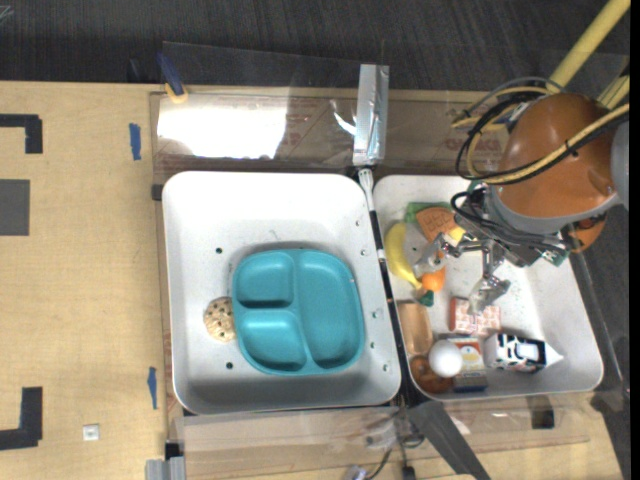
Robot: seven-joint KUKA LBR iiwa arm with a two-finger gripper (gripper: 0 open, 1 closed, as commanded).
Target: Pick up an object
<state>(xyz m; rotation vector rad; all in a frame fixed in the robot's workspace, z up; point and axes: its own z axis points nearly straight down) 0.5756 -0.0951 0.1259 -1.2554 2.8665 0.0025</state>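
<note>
Bench and surroundings from my overhead camera.

I am looking down on a tan wooden bench top (pixel 80 298) carrying black tape marks (pixel 24 133) at its left edge and small blue tape strips (pixel 134 140) nearer the bins. A clear plastic sheet (pixel 260 118) is catching a bright glare at the far side, with a strip of silver tape (pixel 371 113) running down it. Beyond the bench, dark grey flooring (pixel 300 13) is filling the far part of the scene.

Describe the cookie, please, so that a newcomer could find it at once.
Look in the left white bin, which holds a teal divided tray. The cookie lies against that tray's left edge: small, round, tan and speckled, the one loose item in that bin.
</note>
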